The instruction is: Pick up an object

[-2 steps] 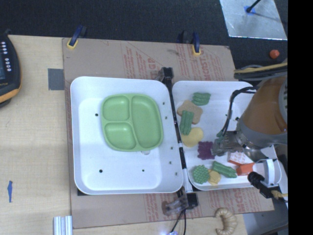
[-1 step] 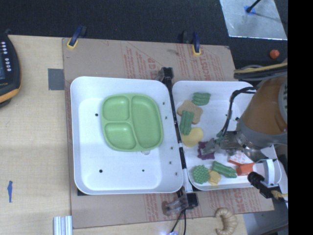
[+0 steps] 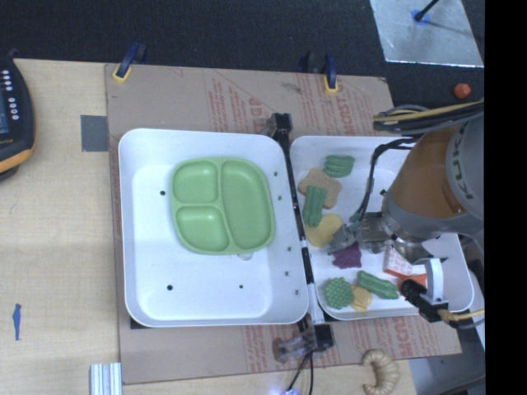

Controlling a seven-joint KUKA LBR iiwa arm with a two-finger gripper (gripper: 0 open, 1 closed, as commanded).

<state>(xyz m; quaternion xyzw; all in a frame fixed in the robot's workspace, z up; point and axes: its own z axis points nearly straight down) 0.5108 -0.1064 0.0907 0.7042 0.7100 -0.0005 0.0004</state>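
Nearest me, the arm's wrist (image 3: 428,183) hung low over the right bin (image 3: 461,299), its hand (image 3: 358,237) down among the toys by a purple piece (image 3: 347,257) and a yellow one (image 3: 325,229) — I couldn't tell its opening. I judged a straight descent onto one separated piece best — not the crowded cluster.

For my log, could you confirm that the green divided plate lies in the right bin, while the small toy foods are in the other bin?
Not quite: the camera view shows the green divided plate in the left bin; the small toy foods are in the right bin.
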